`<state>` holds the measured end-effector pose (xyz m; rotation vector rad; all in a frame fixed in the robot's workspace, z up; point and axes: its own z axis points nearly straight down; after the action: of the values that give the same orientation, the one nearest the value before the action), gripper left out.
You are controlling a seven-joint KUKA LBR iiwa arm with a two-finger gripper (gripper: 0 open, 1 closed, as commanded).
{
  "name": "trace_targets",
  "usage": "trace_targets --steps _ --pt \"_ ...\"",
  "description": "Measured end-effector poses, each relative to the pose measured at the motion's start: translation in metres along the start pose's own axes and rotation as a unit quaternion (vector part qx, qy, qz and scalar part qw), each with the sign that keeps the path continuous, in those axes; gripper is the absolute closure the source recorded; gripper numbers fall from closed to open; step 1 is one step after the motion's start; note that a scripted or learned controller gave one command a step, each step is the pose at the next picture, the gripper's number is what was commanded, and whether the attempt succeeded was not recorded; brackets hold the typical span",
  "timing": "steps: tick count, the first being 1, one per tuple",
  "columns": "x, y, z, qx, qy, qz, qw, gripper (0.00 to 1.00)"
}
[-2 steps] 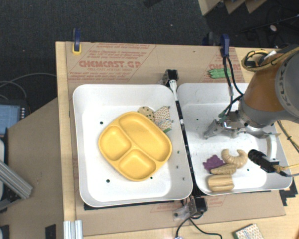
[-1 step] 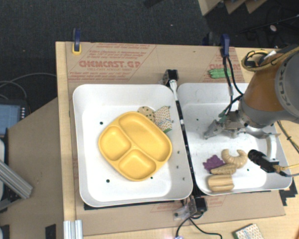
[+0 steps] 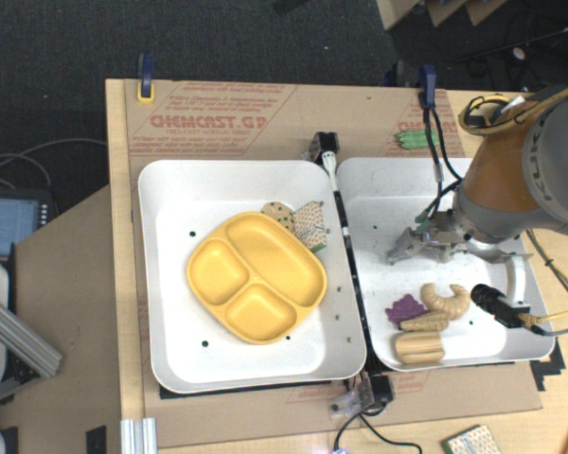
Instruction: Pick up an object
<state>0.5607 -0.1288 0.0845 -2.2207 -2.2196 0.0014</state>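
Two white bins sit side by side. The left bin point(image 3: 161, 253) holds a yellow divided tray point(image 3: 256, 277) with patterned cloth point(image 3: 303, 220) at its 1 o'clock. In the right bin point(image 3: 379, 187), the gripper point(image 3: 405, 247) hangs low near centre; whether its pincer is apart or together cannot be told. Toy foods point(image 3: 434, 315) cluster at its 5 o'clock, apart from it.

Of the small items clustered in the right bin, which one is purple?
The purple toy, leftmost of the cluster; beside it are a tan curved piece and a beige cylinder.
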Motion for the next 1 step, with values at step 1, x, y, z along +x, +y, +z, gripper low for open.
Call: trace_targets --steps 1 --pt "0.0 0.0 0.0 0.0 0.0 0.0 1.0 0.0"
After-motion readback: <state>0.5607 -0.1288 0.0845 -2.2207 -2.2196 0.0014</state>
